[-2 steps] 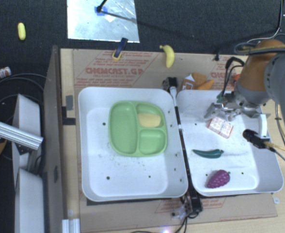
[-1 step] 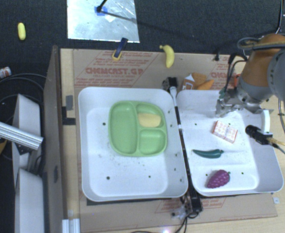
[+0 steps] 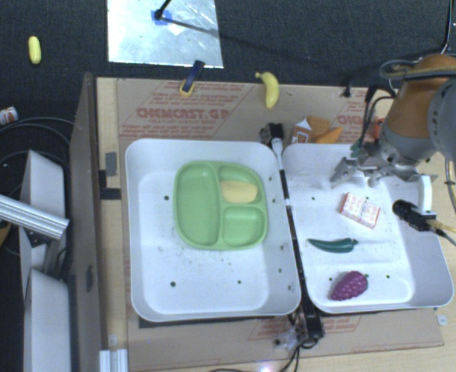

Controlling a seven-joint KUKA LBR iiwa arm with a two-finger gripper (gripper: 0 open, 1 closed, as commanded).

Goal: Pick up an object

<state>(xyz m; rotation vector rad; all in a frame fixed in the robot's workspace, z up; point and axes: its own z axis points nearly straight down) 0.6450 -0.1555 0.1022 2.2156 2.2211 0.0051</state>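
Observation:
The right bin [image 3: 430, 285] holds three things. A pink and white box [image 3: 360, 209] lies near its middle, a dark green chili pepper [image 3: 333, 244] below that, and a purple bunch of grapes [image 3: 349, 285] near the front. My gripper [image 3: 355, 175] hovers over the bin's back part, just above and slightly left of the box. It is open, with nothing between its fingers. In the left bin [image 3: 146, 231] sits a green divided plate [image 3: 201, 208], with a pale yellow item [image 3: 239, 190] in its upper right compartment.
A yellow banana [image 3: 269, 89] and an orange piece [image 3: 323, 132] lie on the cardboard behind the bins. A black and white ridge [image 3: 286, 200] runs between the two bins. The arm's grey body [image 3: 433, 122] rises over the back right corner.

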